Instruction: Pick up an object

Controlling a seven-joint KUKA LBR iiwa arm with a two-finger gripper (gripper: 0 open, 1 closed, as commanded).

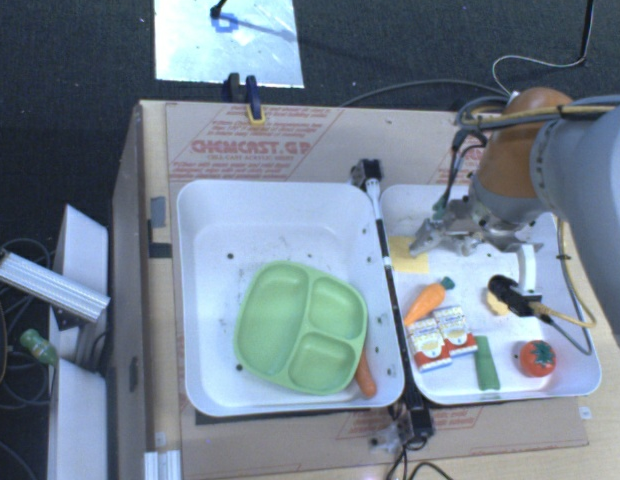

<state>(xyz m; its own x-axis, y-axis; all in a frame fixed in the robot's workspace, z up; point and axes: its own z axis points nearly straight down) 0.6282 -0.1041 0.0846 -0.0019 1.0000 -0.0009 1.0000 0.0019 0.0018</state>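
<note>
My gripper [442, 238] hangs low over the far left part of the right bin [570, 378], just right of a flat yellow slice [410, 255] lying by the bin's left wall. In front of it lie an orange carrot [426, 302], two small red-and-white cartons [442, 337], a green stick [486, 362] and a red tomato [535, 358]. A small yellow piece [496, 305] lies partly hidden near the right side. Nothing can be seen held by the gripper.
The left bin [205, 228] holds a green divided plate [302, 326], and an orange piece [365, 378] lies by its front right corner. A divider ridge [382, 258] separates the bins. The grey arm [580, 168] covers the right bin's far right corner.
</note>
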